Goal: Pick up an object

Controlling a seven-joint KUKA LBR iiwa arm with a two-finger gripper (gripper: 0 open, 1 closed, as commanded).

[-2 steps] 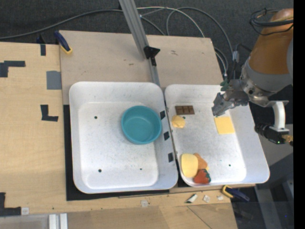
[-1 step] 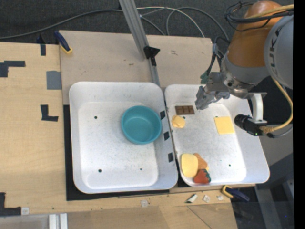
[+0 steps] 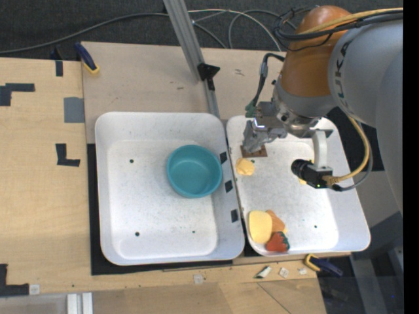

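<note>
My gripper (image 3: 253, 142) hangs over the far left corner of the right bin (image 3: 327, 208). A small brown object (image 3: 256, 152) shows right under its tip; whether it is held is unclear. Just in front of it a small pale yellow lump (image 3: 245, 167) lies on the bin floor. At the bin's near left a yellow piece (image 3: 260, 226), an orange piece (image 3: 277, 224) and a red strawberry-like toy (image 3: 279, 243) lie bunched together. A teal bowl (image 3: 194, 170) sits upright in the left bin (image 3: 131, 208).
The grey arm with its orange band (image 3: 314, 44) covers the right bin's far side. A black cable part (image 3: 308, 171) hangs over the bin's middle. A slanted metal pole (image 3: 190, 44) rises behind the bins. Blue clamps (image 3: 87, 57) hold the bench corners.
</note>
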